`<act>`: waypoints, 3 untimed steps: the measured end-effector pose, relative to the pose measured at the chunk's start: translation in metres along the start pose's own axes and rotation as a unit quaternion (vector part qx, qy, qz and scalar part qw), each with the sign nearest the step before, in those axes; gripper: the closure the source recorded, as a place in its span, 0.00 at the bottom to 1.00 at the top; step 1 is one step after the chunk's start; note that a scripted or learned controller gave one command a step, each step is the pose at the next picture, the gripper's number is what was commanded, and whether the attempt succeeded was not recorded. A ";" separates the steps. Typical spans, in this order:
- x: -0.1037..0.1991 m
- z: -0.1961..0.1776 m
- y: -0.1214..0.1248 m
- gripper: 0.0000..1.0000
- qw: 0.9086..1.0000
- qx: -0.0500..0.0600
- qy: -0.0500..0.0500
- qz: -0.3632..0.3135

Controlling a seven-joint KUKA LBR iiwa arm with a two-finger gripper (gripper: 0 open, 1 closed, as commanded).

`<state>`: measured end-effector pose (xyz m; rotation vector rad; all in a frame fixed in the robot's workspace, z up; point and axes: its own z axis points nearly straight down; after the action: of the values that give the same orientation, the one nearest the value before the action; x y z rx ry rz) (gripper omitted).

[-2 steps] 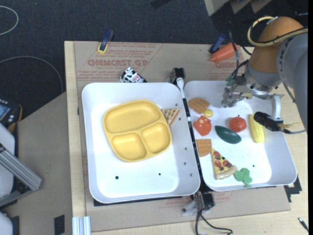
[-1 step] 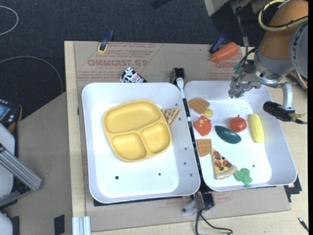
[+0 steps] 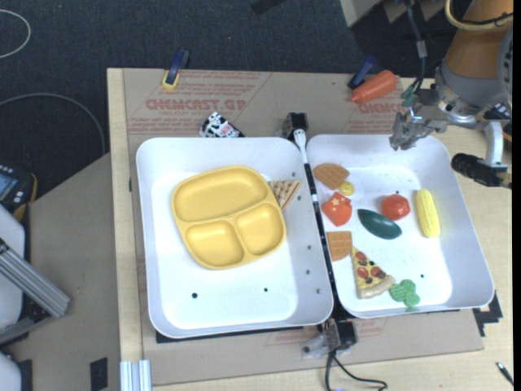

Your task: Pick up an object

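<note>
Tool (image 3: 403,139) hangs above the far rim of the right shallow white bin (image 3: 468,243); finger state cannot be determined.

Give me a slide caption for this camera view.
Claw above right bin of toy food; yellow tray in left bin.

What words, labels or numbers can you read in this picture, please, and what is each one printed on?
"CHEMCAST GP": red print on the board under the bins, behind the left bin.
A second red print on the board behind the right bin, near: partly covered, too blurred to read.
Faint red lines above and below the first text: too small to read.
Black-and-white toy: a pattern, no legible text.
</note>
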<state>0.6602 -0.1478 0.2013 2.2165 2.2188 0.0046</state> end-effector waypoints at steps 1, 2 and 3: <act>0.000 -0.026 0.001 1.00 1.000 0.000 0.000 0.000; 0.037 -0.021 -0.020 1.00 1.000 0.004 0.001 0.000; 0.070 -0.021 -0.039 1.00 1.000 0.005 0.002 -0.001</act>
<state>0.6214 -0.0780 0.2216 2.2202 2.2280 -0.0016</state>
